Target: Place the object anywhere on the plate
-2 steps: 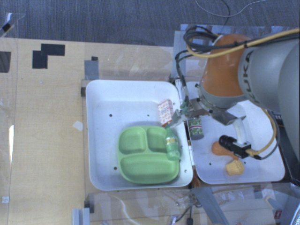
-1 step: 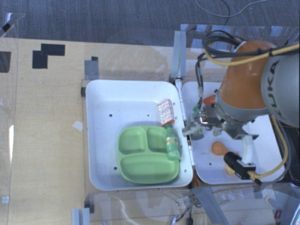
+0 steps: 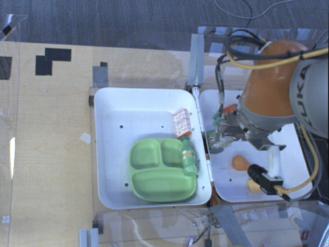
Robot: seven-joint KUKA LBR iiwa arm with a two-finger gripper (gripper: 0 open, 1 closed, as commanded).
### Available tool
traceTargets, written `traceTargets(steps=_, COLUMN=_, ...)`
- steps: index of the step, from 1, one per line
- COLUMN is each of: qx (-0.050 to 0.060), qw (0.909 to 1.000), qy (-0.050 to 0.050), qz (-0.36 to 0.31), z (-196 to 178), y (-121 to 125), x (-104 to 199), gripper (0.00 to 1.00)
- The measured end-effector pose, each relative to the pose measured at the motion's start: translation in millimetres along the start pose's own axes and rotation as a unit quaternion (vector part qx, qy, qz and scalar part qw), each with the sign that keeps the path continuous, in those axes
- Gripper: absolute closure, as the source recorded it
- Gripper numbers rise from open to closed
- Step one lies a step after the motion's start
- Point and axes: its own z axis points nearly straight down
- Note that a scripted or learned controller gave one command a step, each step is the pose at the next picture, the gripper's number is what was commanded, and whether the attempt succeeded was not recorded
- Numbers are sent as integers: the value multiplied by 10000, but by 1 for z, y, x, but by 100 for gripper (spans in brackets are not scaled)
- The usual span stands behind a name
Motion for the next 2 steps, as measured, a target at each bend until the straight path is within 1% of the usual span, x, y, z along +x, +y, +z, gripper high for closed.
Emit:
traceTargets(steps=1, qx=12, qw=9806, qy=4, qz=-1961, z=52, y=50, x=64, gripper=100)
traceTargets(steps=2, qx=8, qw=9806, qy=5, qz=-1959, z=52, y=50, x=64, gripper=0)
